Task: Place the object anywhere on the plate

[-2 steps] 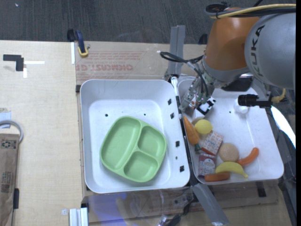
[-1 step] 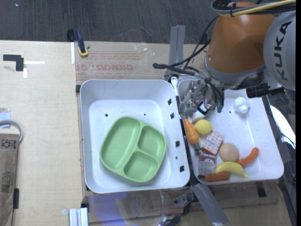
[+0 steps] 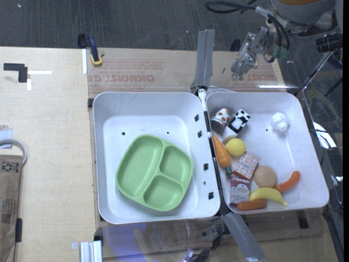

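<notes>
A light green plate (image 3: 154, 172) with three compartments lies in the left bin (image 3: 109, 113). The right bin (image 3: 305, 124) holds several toy foods: an orange carrot (image 3: 221, 151), a lemon (image 3: 235, 147), a banana (image 3: 269, 195), a bread roll (image 3: 265, 176), two sausages (image 3: 288, 182), a red-and-white carton (image 3: 246, 165), a black-and-white cow figure (image 3: 238, 121) and a white lump (image 3: 280, 123). My gripper (image 3: 241, 65) hangs high above the far edge of the right bin, away from all of them, with nothing seen between its fingers.
A grey divider post (image 3: 204, 59) rises between the bins at the back. A brown cardboard sheet (image 3: 142, 70) lies behind the bins. A brown paper bag (image 3: 8, 190) rests at the bench's left edge. Cables (image 3: 234, 7) trail near the arm.
</notes>
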You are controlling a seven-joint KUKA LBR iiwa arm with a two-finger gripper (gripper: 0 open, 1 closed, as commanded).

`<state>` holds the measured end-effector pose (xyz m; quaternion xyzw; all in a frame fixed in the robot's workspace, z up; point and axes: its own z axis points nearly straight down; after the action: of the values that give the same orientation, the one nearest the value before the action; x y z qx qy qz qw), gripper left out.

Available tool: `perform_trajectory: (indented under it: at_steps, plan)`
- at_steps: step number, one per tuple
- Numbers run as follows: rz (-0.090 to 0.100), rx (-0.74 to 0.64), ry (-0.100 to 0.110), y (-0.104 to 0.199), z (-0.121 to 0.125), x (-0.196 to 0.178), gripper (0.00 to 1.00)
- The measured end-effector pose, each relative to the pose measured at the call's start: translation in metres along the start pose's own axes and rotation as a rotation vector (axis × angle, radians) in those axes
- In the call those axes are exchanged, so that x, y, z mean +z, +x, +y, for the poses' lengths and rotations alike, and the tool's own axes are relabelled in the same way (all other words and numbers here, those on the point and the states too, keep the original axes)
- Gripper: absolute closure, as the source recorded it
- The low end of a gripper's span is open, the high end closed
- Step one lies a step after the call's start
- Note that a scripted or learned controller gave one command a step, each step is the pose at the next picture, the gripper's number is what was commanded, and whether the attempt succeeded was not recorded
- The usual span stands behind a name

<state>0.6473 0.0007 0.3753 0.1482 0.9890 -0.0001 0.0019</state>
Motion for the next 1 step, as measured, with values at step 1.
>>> perform_trajectory:
  at_steps: [1]
  plan:
    - [0.004,-0.391,-0.001,0.0903,0.0541,0.0942,1.0]
